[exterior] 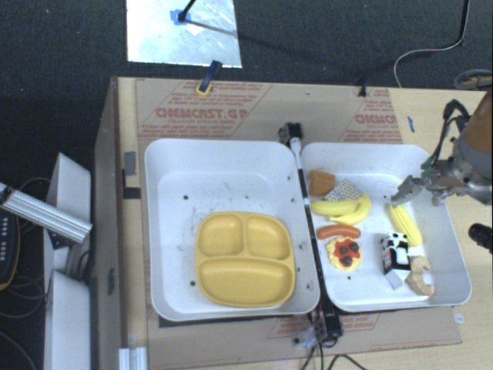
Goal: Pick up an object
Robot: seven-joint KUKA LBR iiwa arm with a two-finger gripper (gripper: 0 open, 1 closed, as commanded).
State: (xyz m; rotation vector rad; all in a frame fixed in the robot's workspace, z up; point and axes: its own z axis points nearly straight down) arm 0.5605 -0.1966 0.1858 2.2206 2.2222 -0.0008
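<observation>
2 white bins, 1 arm, 7 toy foods and 1 tray.

The left bin (pixel 166 206) is holding 1 yellow divided tray (pixel 245 258) toward its 5 o'clock corner, leaving bare floor along the 12 and 9 o'clock walls. The right bin (pixel 370 160) is carrying its items in the lower half: orange wedge (pixel 320 182) and banana (pixel 343 206) beside the dividing wall, sausage (pixel 338 232) and small pizza (pixel 344 253) at 6 o'clock of the banana, corn cob (pixel 404 222) toward 3 o'clock, black-and-white carton (pixel 396 256) and tan piece (pixel 420 277) near the 5 o'clock corner. The bin's 12 o'clock strip is lying open. The gripper (pixel 408 190) is hanging over the 3 o'clock rim, just at 12 o'clock of the corn; its fingers are showing a narrow spread, with nothing between them.
</observation>
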